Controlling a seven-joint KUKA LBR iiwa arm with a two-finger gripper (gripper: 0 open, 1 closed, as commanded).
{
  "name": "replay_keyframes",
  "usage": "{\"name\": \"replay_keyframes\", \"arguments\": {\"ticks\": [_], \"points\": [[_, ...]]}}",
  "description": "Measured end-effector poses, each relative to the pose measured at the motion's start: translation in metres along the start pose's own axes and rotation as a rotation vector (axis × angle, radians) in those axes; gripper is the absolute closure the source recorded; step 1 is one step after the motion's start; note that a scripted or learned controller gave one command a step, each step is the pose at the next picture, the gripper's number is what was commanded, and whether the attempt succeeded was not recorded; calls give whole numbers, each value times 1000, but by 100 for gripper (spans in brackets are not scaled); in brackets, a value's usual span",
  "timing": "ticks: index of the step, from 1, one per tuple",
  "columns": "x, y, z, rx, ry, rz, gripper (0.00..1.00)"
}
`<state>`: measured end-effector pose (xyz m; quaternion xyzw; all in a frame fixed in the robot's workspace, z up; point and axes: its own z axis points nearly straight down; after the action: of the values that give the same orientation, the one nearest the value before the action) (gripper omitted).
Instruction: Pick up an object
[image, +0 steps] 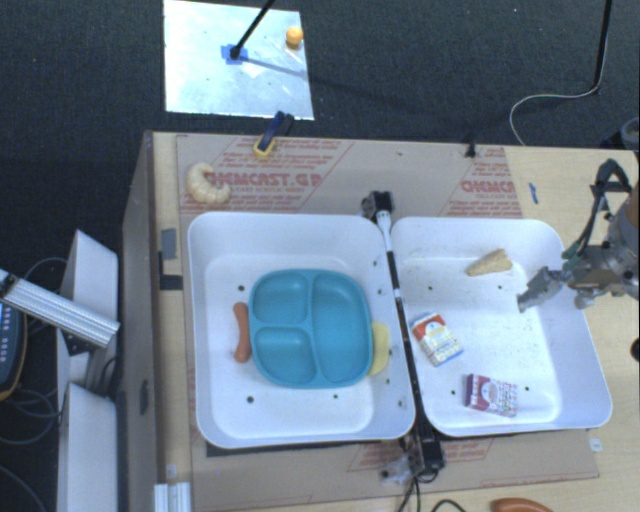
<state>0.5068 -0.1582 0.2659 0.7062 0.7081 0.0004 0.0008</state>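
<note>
My gripper (533, 288) reaches in from the right and hangs over the right bin (560, 330), near its right wall. A tan wedge (488, 264) lies just left of it, toward the bin's far side. A small red and white box (437, 338) sits near the bin's left wall. A red and white packet (490, 394) lies near the front wall. Nothing shows in the gripper.
The left bin (215, 300) holds a blue divided plate (308, 328), an orange sausage (241, 332) to its left and a yellow piece (380, 347) at its right edge. A pale curled object (207, 183) and a yellow-blue tool (270, 135) lie on the bench behind.
</note>
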Motion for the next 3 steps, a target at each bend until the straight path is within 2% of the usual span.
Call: {"name": "replay_keyframes", "arguments": {"ticks": [1, 2, 3], "points": [[71, 8, 80, 2, 1, -1, 0], [73, 44, 178, -6, 2, 0, 0], [41, 119, 180, -5, -1, -2, 0]]}}
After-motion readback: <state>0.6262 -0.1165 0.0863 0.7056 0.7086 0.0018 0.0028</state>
